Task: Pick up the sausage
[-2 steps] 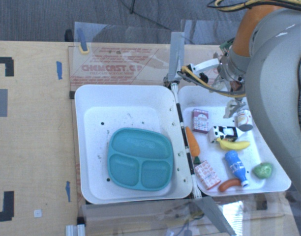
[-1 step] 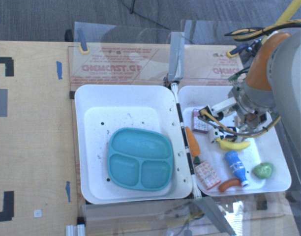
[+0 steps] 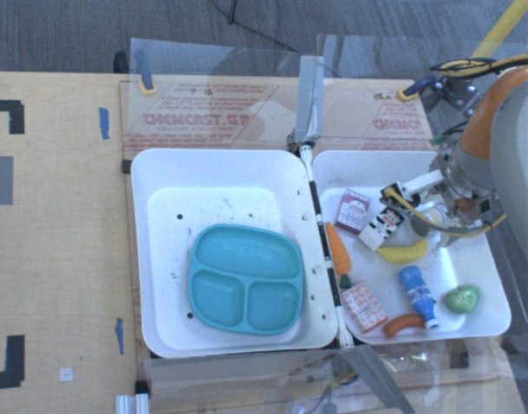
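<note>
The sausage (image 3: 405,324) is a short reddish-brown link lying near the front edge of the right bin (image 3: 497,317). It rests between a red patterned box (image 3: 363,307) and the base of a blue bottle (image 3: 418,294). My gripper (image 3: 440,216) hangs over the bin's middle right, above a yellow banana (image 3: 404,251) and well behind the sausage. Nothing is seen held in it.
The right bin also holds an orange carrot (image 3: 337,248) along its left wall, a pink carton (image 3: 354,210), a white carton with black marks (image 3: 381,228) and a green lump (image 3: 461,298). A teal divided plate (image 3: 245,277) lies in the left bin (image 3: 160,231).
</note>
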Robot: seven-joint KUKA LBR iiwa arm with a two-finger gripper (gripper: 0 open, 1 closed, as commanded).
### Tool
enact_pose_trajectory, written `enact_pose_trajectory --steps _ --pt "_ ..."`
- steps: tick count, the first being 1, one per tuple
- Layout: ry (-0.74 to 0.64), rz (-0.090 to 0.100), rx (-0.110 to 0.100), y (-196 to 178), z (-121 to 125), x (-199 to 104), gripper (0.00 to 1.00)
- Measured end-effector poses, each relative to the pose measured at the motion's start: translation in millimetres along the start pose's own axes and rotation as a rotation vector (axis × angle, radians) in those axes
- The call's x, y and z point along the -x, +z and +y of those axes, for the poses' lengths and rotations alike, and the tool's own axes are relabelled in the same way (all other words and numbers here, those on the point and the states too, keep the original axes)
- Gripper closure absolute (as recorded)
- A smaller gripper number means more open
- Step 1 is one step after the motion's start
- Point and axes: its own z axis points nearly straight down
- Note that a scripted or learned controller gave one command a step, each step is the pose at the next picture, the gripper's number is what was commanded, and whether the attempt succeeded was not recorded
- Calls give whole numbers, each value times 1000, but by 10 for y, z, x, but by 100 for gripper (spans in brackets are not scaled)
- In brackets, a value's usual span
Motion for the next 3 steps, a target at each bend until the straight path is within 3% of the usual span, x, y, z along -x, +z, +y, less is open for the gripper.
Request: enact_pose_trajectory --steps 1,2,3 --pt "-28 5 -9 64 -231 925 0" --pt "-28 6 -8 64 -229 921 0" --pt "50 8 -32 63 -164 855 0"
